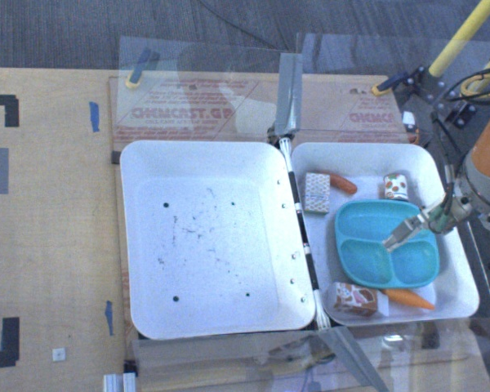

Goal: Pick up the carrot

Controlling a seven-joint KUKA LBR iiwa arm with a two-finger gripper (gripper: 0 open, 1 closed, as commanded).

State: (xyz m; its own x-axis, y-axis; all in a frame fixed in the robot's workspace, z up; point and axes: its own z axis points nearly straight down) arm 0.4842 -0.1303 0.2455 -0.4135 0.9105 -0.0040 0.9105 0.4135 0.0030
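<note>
The carrot (409, 299), orange and tapered, lies in the right bin (460, 280) at its near edge, just below the blue divided plate (385, 243). My gripper (403, 233) reaches in from the right and hovers over the middle of the plate, up and slightly left of the carrot and apart from it. Nothing shows in its grasp.
A short orange-red sausage-like piece (342, 184) and a grey speckled block (316, 192) lie at the right bin's far left. A small red-and-white box (395, 187) sits at the far side, a brown packet (355, 299) left of the carrot. The left bin (204, 235) adjoins.
</note>
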